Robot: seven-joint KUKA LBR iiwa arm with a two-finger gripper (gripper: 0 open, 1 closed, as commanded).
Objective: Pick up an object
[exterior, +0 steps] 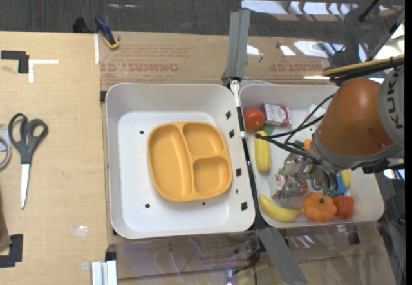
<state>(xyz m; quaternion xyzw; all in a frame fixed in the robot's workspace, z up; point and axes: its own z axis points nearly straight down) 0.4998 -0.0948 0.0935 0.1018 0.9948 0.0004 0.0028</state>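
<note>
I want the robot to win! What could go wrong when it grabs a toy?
The gripper hangs over toys packed tightly in the right bin. It might nudge the banana or the little pumpkin instead of catching one. The black cables crossing above the corn could also snag.

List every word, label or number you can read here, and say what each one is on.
"CHEMCAZ" or similar, large red letters seen upside down on the cardboard sheet; the exact spelling is uncertain.
"KU", black letters on the grey arm, cut off at the frame edge.
Print on the small red-and-white packet: too small to read.
</note>
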